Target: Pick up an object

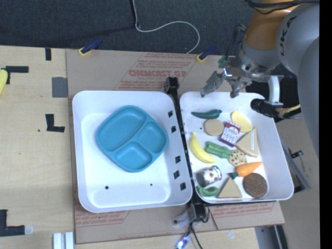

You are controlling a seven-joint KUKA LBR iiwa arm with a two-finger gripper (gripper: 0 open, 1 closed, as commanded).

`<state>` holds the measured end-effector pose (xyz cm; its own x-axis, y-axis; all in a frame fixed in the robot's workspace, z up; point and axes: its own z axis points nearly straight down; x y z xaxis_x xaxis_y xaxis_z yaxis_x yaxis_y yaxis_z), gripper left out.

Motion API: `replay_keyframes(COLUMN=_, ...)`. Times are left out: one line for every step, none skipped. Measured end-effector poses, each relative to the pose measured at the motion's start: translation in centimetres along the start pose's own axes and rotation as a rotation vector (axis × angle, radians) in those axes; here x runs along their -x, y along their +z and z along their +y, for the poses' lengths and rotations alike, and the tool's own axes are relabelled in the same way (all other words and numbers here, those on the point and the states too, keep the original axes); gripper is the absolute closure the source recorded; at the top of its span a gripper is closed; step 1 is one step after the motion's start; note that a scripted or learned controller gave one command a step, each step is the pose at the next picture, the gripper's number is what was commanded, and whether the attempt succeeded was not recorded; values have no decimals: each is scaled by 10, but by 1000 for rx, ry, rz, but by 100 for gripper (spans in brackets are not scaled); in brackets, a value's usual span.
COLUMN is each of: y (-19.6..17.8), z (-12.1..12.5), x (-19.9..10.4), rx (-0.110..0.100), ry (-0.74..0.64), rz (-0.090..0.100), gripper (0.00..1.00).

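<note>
My gripper (pixel 223 85) hangs open above the far edge of the right bin (pixel 277 154), its two fingers spread with nothing between them. Just below and in front of it lies a dark green pepper (pixel 206 113). Further down the bin hold a yellow banana (pixel 198 148), a tan cookie (pixel 212 127), a small red packet (pixel 230 134), a green pod (pixel 218 150), a cracker (pixel 237 157), a carrot (pixel 248 168), a brown round patty (pixel 255 184), a small can (pixel 209 176) and a wedge of sandwich (pixel 230 189).
The left bin (pixel 93 191) holds a blue sectioned plate (pixel 132 137). A white cable (pixel 166 26) loops over the dark backdrop behind the bench. Cardboard lies under both bins.
</note>
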<state>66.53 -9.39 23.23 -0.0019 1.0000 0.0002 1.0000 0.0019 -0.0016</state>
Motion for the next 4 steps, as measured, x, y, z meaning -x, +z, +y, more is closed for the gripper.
replay_keyframes(y=23, z=-53, x=-51, rx=-6, ry=-2, rz=1, gripper=0)
replay_keyframes(y=13, z=-51, x=-49, rx=0, ry=-2, rz=0, gripper=100)
replay_keyframes(y=-5, z=-79, x=-76, rx=-2, ry=-3, rz=1, gripper=100)
replay_keyframes(y=-134, z=-98, x=-139, rx=12, ry=-8, rz=3, gripper=100)
